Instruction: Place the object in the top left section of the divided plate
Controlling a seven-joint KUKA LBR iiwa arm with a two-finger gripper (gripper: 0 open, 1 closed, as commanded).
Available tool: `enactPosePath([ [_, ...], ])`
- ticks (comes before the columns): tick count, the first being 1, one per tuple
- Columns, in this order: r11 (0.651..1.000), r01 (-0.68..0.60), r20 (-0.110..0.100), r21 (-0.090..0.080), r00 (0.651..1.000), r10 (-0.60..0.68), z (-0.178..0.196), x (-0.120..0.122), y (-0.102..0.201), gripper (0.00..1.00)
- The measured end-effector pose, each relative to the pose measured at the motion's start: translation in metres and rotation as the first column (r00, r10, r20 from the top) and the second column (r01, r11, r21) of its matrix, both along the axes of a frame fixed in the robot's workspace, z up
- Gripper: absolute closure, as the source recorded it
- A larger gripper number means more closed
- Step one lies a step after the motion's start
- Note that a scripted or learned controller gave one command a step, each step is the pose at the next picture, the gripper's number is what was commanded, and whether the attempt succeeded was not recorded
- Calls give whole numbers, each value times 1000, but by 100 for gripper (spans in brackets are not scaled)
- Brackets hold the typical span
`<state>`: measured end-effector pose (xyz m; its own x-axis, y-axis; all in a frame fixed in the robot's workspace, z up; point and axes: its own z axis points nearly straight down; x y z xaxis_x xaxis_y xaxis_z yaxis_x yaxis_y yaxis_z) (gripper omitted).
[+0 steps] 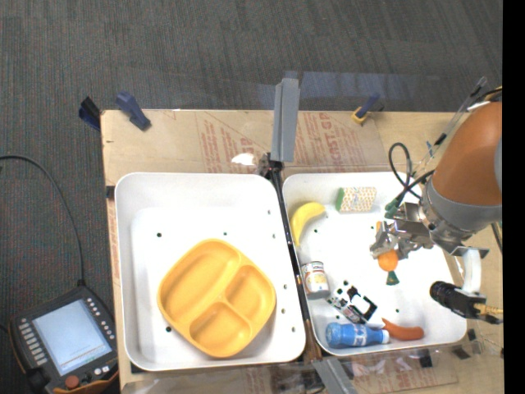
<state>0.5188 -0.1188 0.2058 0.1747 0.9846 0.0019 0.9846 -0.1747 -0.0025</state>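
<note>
The yellow divided plate (pixel 217 298) lies tilted in the left bin (pixel 139 195), with nothing in its three sections. My gripper (pixel 390 251) hangs over the middle of the right bin (pixel 328 183), far to the right of the plate. Between its fingers sits a small orange toy carrot (pixel 387 261), its dark green end pointing down, and the fingers are shut on it. The carrot looks lifted a little off the bin floor.
The right bin also holds a banana (pixel 305 217), a dotted white block (pixel 357 198), a small jar (pixel 314 278), a black-and-white item (pixel 354 304), a blue bottle (pixel 357 334) and a red-orange sausage shape (pixel 402 329). A raised ridge (pixel 289 245) divides the bins.
</note>
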Motion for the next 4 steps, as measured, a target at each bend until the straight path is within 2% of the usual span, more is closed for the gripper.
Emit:
enactPosePath([
  [1,996,84,-5,-1,996,-84,-15,-22,78,100],
  [2,997,-76,-5,-1,997,76,-21,-44,144,100],
  [3,967,-255,-3,-1,967,255,-20,-34,183,100],
  [4,967,-254,-3,-1,967,254,-20,-34,183,0],
])
